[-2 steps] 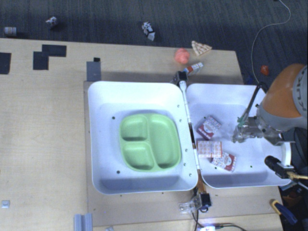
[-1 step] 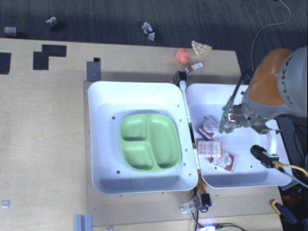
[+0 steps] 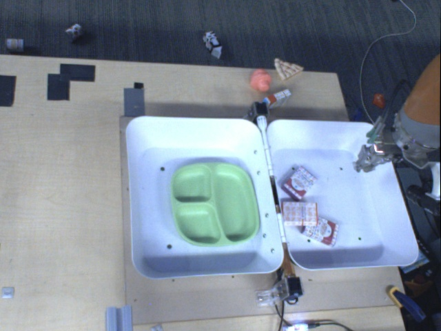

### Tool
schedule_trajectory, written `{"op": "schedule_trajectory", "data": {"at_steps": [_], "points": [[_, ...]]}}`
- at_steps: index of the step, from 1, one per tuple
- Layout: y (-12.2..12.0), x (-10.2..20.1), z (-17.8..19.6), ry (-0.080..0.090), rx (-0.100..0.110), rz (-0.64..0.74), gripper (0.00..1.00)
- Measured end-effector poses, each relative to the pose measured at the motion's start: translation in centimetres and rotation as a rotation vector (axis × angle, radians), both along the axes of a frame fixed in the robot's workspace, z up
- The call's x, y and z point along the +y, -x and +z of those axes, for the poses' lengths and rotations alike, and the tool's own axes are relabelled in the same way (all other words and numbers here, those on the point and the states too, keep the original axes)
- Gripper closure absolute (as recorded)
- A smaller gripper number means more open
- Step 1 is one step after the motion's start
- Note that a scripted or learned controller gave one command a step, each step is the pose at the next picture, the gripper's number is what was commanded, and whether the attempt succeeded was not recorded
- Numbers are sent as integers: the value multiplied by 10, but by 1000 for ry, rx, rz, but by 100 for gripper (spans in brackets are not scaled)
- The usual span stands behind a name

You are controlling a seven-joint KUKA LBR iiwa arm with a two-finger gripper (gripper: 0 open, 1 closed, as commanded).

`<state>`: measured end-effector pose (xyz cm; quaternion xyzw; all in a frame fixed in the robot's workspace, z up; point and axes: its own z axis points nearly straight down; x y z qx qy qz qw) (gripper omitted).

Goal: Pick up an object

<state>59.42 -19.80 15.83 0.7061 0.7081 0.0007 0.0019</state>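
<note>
The right white bin (image 3: 358,250) holds three small red-and-white packets: one (image 3: 300,181) toward the middle, a flatter pale one (image 3: 300,214) below it, and a third (image 3: 322,231) at the lower right of that. My gripper (image 3: 366,161) hangs over the bin's right side, up and to the right of the packets and apart from them. Nothing is visible in it. The grey arm with its orange band (image 3: 424,98) comes in from the right edge.
A green divided tray (image 3: 214,203) lies in the left white bin (image 3: 148,185). Behind the bins on the bench sit an orange ball (image 3: 260,80), a pizza-slice toy (image 3: 288,68) and a small tube (image 3: 278,98). Black cables run at the right.
</note>
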Motion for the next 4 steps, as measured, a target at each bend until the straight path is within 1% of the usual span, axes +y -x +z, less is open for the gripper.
{"op": "schedule_trajectory", "data": {"at_steps": [1, 2, 3, 4], "points": [[-55, 92, 20, -4, -1, 4, 100], [-75, 151, 27, -3, -1, 4, 100], [-75, 229, 76, -4, -2, 4, 100], [-75, 295, 59, -4, 1, 4, 100]]}}
